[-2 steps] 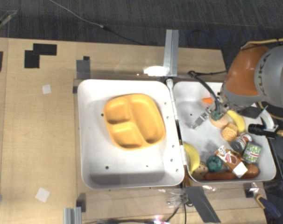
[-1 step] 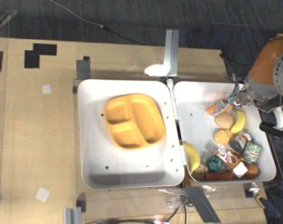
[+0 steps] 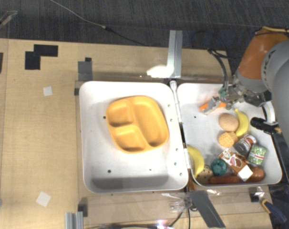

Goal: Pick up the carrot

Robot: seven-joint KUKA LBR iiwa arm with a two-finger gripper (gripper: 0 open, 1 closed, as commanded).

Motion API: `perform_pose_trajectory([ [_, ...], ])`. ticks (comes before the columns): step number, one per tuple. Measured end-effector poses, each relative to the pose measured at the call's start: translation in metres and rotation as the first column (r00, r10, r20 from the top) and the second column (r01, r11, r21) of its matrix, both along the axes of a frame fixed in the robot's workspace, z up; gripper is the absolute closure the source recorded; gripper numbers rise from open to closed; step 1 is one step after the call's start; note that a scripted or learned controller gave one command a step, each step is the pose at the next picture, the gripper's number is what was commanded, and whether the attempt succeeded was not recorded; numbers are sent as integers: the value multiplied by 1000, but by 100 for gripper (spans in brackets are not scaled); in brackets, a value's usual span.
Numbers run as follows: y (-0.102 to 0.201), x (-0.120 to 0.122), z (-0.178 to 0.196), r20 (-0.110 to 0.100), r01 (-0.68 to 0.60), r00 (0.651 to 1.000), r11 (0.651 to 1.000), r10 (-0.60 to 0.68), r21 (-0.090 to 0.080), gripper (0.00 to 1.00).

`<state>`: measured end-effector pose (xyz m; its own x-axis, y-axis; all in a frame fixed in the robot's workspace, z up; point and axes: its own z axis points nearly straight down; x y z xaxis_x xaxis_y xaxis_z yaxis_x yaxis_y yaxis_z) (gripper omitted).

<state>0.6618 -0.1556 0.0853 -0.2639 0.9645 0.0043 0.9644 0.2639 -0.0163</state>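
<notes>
Approach step in hand: the carrot lies near the upper-left corner of the right bin, with the pincer just beside it at its 2 o'clock, grip state undeterminable; next move likely requires centring over the carrot before closing.

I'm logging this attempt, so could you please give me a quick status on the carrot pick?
Gripper low in right bin, at carrot. Carrot against bin floor, grasp unconfirmed. Bread roll and banana close by.

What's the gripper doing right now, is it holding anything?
Gripper: down at the carrot in the right bin; open or closed cannot be told.
</notes>
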Motion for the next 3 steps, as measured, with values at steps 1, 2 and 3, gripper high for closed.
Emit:
perform_pose_trajectory([
  [1, 0, 2, 12, 5, -10, 1000, 1000, 10, -5, 100],
  [2, 19, -3, 128, 31, 277, 960, 961, -277, 1, 100],
  [3, 18, -4, 125, 26, 278, 960, 961, -278, 0, 0],
])
